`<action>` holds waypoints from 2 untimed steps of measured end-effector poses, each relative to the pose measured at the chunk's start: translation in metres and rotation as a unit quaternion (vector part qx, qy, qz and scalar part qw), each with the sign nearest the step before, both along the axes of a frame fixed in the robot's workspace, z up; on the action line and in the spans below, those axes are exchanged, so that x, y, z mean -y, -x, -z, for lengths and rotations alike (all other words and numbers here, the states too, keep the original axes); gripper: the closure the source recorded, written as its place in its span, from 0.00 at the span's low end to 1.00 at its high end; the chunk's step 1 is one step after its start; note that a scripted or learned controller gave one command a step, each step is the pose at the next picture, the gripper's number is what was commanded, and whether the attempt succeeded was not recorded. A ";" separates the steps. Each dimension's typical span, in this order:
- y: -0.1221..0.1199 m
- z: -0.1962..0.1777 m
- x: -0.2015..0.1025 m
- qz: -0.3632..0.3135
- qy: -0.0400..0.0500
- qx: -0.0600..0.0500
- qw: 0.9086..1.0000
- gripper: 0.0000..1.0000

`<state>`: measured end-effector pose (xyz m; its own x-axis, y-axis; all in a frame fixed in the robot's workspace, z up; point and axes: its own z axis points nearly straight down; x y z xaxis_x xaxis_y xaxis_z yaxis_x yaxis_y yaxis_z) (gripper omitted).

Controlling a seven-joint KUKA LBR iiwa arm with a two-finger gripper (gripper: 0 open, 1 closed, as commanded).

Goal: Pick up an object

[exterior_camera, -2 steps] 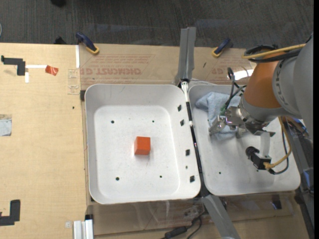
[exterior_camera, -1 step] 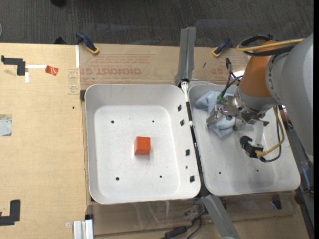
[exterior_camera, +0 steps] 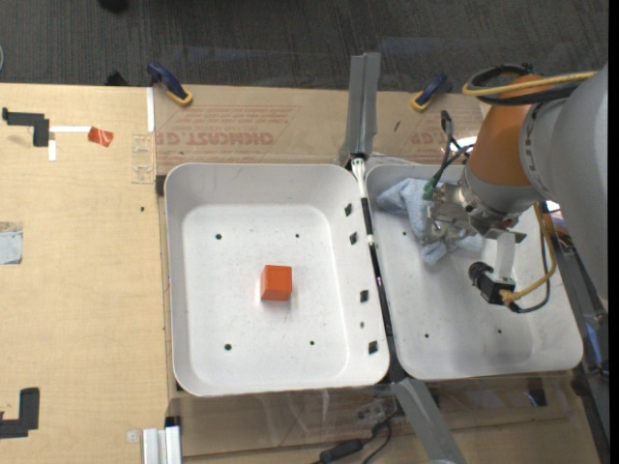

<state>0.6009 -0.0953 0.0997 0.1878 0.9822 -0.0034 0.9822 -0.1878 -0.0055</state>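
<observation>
Camera view places my gripper [exterior_camera: 447, 222] low in the right bin [exterior_camera: 503, 346], upper centre-right of frame, pressed at a crumpled pale blue cloth [exterior_camera: 411, 206] lying just left of it; whether it grips, I cannot tell. An orange block [exterior_camera: 277, 283] sits well apart, alone on the left bin [exterior_camera: 193, 259] floor.

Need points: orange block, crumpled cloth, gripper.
orange block [exterior_camera: 277, 283], camera view, middle of its top face, in the left bin.
crumpled cloth [exterior_camera: 404, 199], camera view, pale blue fold left of the gripper, in the right bin.
gripper [exterior_camera: 447, 228], camera view, its tip, down at the cloth.
</observation>
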 end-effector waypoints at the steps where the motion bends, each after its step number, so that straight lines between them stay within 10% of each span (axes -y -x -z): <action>1: -0.025 -0.091 -0.063 0.177 0.001 0.001 0.984 1.00; 2: -0.004 -0.078 0.032 0.135 0.000 0.001 0.991 1.00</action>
<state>0.6049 -0.1270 0.1777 0.4431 0.8965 -0.0034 0.8965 -0.4431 -0.0043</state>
